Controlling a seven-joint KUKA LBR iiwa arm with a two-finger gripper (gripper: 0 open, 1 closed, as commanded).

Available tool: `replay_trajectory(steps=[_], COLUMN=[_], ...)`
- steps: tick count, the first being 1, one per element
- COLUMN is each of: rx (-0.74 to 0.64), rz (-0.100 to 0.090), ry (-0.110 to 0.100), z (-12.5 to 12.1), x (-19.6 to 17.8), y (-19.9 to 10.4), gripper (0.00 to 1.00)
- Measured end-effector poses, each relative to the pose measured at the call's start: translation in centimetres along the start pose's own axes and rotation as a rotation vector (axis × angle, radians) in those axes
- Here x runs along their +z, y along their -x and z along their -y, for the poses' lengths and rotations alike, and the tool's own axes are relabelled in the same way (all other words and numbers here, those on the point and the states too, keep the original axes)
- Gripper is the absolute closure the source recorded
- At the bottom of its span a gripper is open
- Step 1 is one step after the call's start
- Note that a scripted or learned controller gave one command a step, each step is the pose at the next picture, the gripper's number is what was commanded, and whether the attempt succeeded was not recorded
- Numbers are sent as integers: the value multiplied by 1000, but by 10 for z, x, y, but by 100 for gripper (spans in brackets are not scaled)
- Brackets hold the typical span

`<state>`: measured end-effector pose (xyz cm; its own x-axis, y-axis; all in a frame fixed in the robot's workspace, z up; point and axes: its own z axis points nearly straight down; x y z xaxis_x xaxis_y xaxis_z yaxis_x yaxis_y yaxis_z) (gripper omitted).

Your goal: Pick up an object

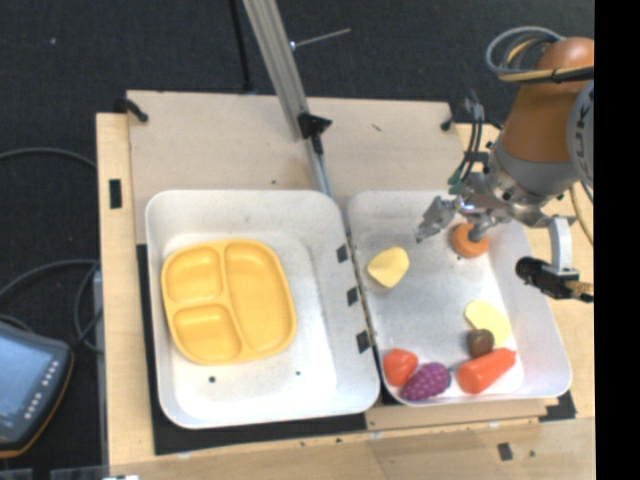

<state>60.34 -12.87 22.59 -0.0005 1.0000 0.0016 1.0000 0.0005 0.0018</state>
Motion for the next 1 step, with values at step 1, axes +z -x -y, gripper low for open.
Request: replay_trajectory(steps=[1], rx=[-2], rz=[3], ry=[-9], z=[17], x=[129], y=[-31], gripper=[0])
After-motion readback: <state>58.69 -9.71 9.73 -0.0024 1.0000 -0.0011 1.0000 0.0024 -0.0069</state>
